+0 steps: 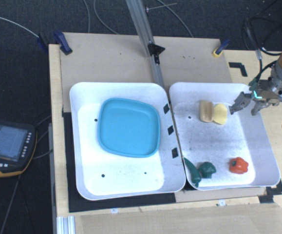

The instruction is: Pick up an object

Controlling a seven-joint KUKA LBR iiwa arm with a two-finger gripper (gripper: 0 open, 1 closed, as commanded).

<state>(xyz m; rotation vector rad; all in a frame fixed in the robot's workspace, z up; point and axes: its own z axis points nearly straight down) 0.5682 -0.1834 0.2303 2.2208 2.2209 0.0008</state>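
Observation:
My gripper (246, 106) hovers at the right bin's (262, 145) upper right edge, fingers spread open with nothing between them. Just to its left lie a tan block (206, 111) and a yellow piece (220, 114), touching each other. A red pepper-like toy (238, 165) rests near the bin's front right. A green toy (207, 169) lies at the front left of that bin, next to a darker green piece (192, 172).
The left bin (82, 130) holds a blue square plate (129, 127). A slanted metal pole (143, 28) crosses the back between the bins. A handheld controller (7, 145) sits off the bench at far left.

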